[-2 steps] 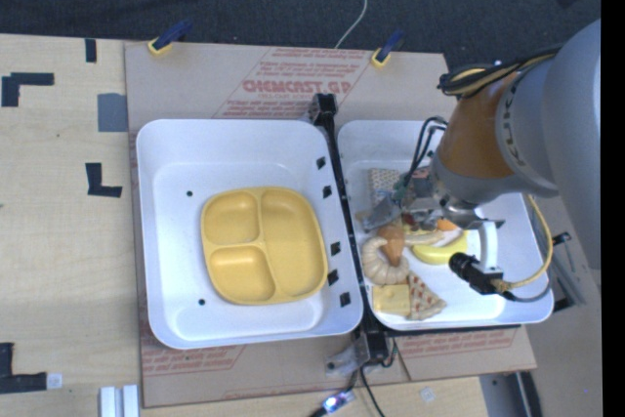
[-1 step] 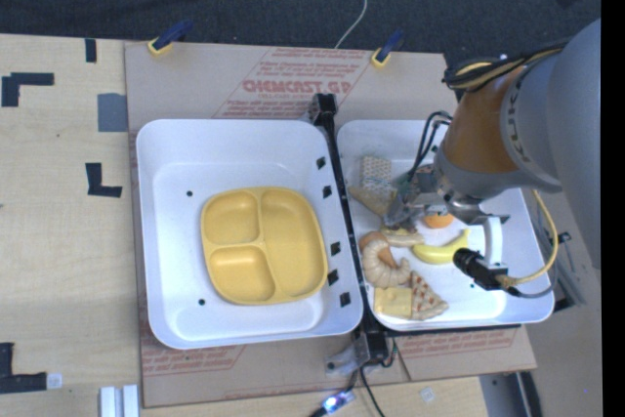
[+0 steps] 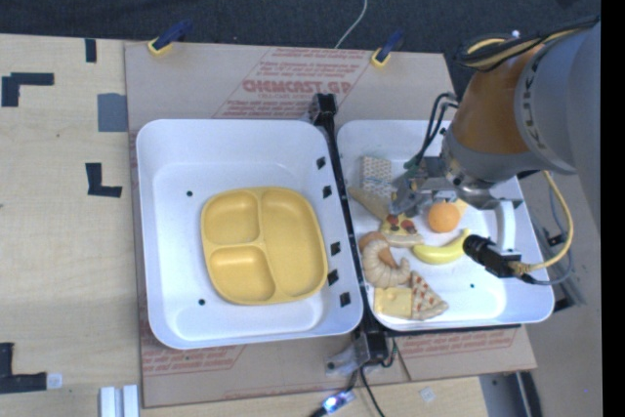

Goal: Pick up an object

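A KUKA arm reaches into the right-hand bin (image 3: 527,303) on the bench, its gripper (image 3: 408,200) lowered over a tight cluster of toy food; whether the fingers are spread or closed cannot be told from this angle, and nothing is seen between them. An orange (image 3: 444,216) sits just to the right of the fingers, a banana (image 3: 438,252) lies just below that, and a small red-and-dark piece (image 3: 398,227) lies directly beneath the fingers. A croissant (image 3: 379,256) and a pizza slice (image 3: 421,296) lie further below, while a pale waffle-like piece (image 3: 375,174) rests just above and to the left. The risk is crowding: the pieces touch or nearly touch, so closing fingers may nudge the round orange into rolling, pinch two items at once, or slip off a flat piece. The left-hand bin (image 3: 166,210) holds a yellow divided plate (image 3: 262,243), well apart from the fingers.
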Robot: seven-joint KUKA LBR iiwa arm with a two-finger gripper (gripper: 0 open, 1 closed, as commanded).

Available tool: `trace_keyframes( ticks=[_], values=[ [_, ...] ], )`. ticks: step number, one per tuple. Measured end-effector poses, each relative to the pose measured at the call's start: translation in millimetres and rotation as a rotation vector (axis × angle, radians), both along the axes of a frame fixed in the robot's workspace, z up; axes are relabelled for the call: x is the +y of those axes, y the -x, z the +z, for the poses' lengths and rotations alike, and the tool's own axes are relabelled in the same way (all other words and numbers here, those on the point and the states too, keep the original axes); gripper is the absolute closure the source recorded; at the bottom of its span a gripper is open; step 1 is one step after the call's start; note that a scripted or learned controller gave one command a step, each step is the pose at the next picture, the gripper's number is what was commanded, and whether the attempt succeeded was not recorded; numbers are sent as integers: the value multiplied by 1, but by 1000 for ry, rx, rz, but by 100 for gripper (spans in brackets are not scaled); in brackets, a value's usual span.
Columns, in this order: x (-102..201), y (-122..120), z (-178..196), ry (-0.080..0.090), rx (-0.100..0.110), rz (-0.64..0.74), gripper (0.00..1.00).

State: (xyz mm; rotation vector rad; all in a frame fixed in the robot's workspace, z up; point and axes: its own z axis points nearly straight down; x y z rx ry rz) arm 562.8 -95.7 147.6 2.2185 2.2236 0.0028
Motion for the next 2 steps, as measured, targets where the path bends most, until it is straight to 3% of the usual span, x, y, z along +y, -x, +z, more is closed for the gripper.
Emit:
trace_keyframes(
  ticks=[1,2],
  values=[
    [-2,-5,61,1,-1,0,100],
    [-1,-6,77,0,1,-1,100]
  ],
)
